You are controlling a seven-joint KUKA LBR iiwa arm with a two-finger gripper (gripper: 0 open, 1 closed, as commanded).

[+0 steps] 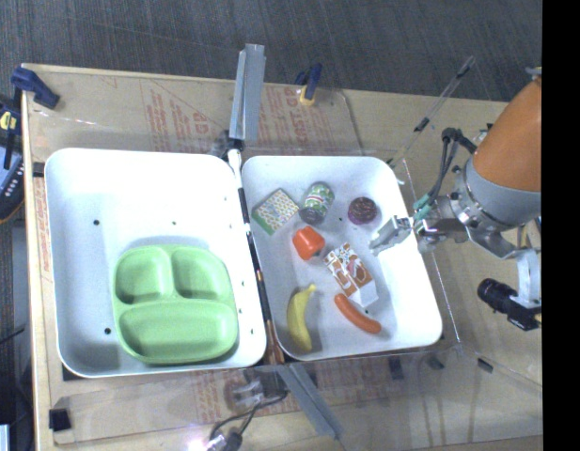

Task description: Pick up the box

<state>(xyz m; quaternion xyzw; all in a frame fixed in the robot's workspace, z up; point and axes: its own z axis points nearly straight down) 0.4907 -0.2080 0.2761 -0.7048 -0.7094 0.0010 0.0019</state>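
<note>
1. Over the right side of the right bin (pixel 414 280), close to its wall: tool (pixel 391 234), pointing in toward the bin's middle. Cannot tell from this slant whether released or clenched, so confirm a released state before descending.
2. Lying in the same bin, just left of and below the tool in the camera view: box (pixel 351 273), white with orange-brown print, long axis on a diagonal. Apparently untouched, so treat the step in hand as the approach.
3. Note the crowding: red sausage (pixel 357 315) just beside the box's lower end, possibly touching; orange cup (pixel 308 242) near the upper-left end; banana (pixel 300 318) further left, apart.
4. Avoid mistaking the flat green packet (pixel 275 209) near the bin's upper-left corner for the target; judge the printed carton the likelier box.
5. Turn the wrist to close across the box's short width, square to the diagonal.
6. Centre over the middle of the box, not the lower end, to stay clear of the sausage.
7. Descend straight and low enough to catch the sides rather than skim the top.
8. Squeeze gently, probably a light carton and easily crushed or tipped, then lift vertically and check for a true hold.
</note>
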